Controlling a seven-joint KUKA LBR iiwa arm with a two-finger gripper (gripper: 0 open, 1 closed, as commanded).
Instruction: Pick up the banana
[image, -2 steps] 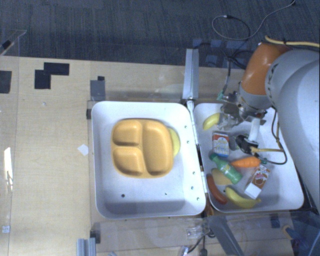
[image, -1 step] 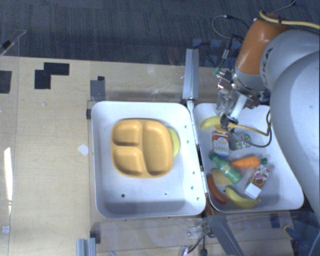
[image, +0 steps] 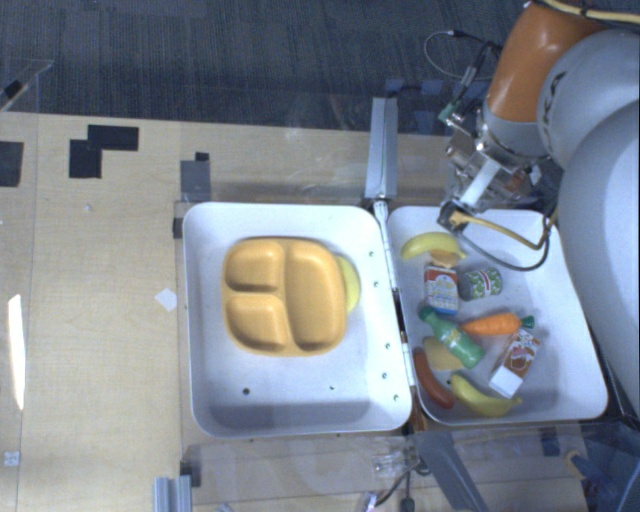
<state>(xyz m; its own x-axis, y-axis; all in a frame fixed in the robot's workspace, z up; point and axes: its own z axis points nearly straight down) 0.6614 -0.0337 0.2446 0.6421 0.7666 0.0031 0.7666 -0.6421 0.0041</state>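
A yellow banana (image: 430, 244) lies in the far left corner of the right bin (image: 580, 395). A second banana (image: 481, 397) lies near that bin's front edge, beside a red sausage (image: 431, 379). My gripper (image: 478, 170) hangs over the bin's far rim, just up and to the right of the far banana. Nothing shows in its grasp.
The right bin also holds a red-and-white carton (image: 441, 286), a green can (image: 482, 282), a carrot (image: 492, 324), a green bottle (image: 453, 341) and a small red-labelled bottle (image: 516, 362). The left bin (image: 210, 390) holds a yellow divided plate (image: 285, 296).
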